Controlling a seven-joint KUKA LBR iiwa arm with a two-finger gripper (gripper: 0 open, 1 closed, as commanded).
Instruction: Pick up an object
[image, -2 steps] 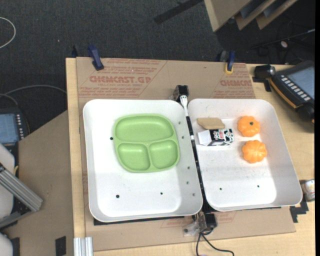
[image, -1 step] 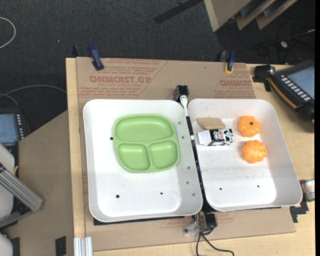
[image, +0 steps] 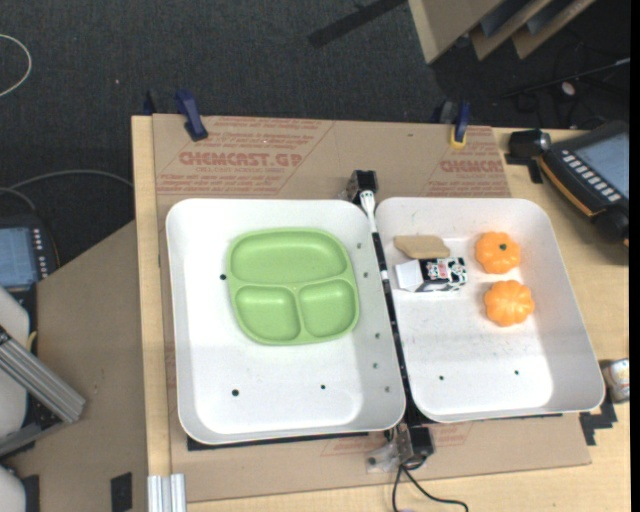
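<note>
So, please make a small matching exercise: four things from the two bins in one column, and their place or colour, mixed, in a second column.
Things:
1. green divided plate
2. brown flat piece
3. black and white carton
4. two orange pumpkins

Descriptions:
A. right bin, nearest its right side
B. left bin
C. right bin, lying just below the brown piece
D. right bin, near its upper left

Pairs: 1-B, 2-D, 3-C, 4-A
</note>
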